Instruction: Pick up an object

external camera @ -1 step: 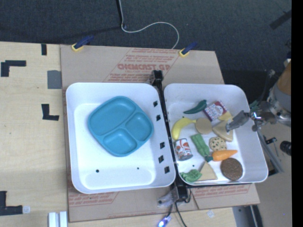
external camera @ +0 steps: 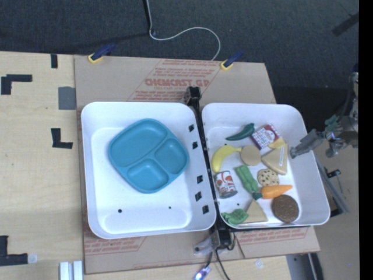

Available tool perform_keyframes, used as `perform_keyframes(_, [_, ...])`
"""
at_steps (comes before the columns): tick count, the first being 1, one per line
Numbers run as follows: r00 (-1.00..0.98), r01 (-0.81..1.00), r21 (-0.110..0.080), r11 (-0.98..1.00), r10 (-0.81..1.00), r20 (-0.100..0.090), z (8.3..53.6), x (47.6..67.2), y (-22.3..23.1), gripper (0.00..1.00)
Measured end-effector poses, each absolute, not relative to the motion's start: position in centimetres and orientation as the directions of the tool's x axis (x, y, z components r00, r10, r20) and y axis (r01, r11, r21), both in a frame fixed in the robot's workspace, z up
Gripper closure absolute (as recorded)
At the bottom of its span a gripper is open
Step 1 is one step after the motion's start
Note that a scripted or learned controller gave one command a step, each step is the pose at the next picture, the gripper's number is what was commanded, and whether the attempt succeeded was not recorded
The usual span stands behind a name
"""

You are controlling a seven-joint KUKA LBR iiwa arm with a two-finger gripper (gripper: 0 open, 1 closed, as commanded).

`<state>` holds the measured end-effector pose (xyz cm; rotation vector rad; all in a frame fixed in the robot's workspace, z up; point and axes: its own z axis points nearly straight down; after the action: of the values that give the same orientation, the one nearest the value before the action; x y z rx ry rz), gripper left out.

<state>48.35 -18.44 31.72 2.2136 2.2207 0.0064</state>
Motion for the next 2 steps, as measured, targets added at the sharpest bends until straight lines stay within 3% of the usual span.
perform_keyframes(1, [-0.003,1.0,-0.001,0.003,1.0,-0.001,32.1,48.4,-18.5,1.0])
perform_keyframes(2, [0.002,1.0,0.017,-0.001,1.0,-0.009,46.5,48.4,-22.7,1.0])
